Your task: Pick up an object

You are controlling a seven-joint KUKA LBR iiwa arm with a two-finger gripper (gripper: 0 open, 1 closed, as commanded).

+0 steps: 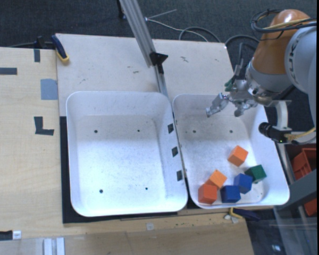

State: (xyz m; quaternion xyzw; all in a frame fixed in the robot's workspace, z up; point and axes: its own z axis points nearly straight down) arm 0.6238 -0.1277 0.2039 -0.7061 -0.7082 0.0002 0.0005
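The end effector (219, 106) hangs over the far part of the right bin (202, 137), well apart from the blocks, with nothing between its fingers; it looks narrow, though at this slant I cannot tell for sure how far it is parted. The things to pick lie bunched in the near corner of that bin: an orange block (237, 155) standing a little off on its own, a green block (255, 172) by the right wall, a blue block (243, 183) and a second blue block (231, 194) touching or nearly so, a smaller orange block (218, 178), and a red-orange block (207, 193) beside it. They appear to be small, stiff, light cubes with flat faces, likely easy to pinch across two opposite sides and unlikely to be harmed by a firm grip. The lone orange block seems the best choice, since its sides are free of neighbours. The bin floor is smooth white, so a nudged block may slide. The left bin (122, 153) sits just beside it on a pale table (21, 142) marked with tape, with dark carpet (42, 9) beyond.
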